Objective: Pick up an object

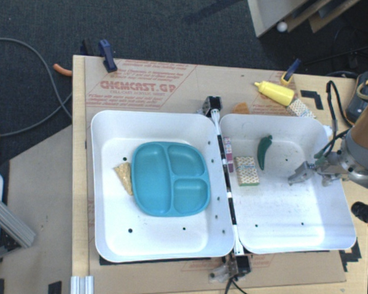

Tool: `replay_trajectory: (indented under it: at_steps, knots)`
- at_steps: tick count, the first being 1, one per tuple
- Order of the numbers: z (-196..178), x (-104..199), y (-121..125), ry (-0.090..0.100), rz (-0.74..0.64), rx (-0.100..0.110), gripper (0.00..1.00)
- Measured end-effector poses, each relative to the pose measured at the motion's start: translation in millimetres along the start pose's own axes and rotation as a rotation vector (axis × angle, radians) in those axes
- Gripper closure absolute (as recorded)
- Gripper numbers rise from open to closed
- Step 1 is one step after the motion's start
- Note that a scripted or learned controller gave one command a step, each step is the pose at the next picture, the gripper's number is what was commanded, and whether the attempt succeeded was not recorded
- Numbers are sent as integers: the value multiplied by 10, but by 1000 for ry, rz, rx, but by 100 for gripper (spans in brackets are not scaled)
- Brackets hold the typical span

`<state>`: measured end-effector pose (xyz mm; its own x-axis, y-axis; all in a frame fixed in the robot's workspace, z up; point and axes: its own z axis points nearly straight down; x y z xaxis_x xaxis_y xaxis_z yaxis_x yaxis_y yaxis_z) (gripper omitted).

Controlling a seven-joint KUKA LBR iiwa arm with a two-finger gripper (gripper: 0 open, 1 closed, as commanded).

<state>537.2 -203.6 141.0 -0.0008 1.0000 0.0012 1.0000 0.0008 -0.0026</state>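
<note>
Floor [147, 24]: dark grey carpet, on three sides of the bench.
Bench [168, 87]: pale brown board with red print, blue clamps [107, 55] at its far edge.
Cable [46, 74]: grey, looping on the floor left of the bench.
Light: bright, even, from above.

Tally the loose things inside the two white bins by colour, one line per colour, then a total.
Teal: 1, the divided plate
Tan: 1, the piece tucked under the plate's left edge
Dark green: 1, the curved item
Patterned: 1, the small block
Purple-and-white: 1, the strip by the divider
Total: 5
</note>
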Motion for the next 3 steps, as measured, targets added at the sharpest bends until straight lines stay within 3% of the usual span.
replay_trajectory:
  at_steps: [1,2,3]
  knots:
    - [570,272,652,-1,0,-3,0]
    - [558,721,1125,-1,-1,-5,0]
    - [562,822,1291,-2,0,0,0]
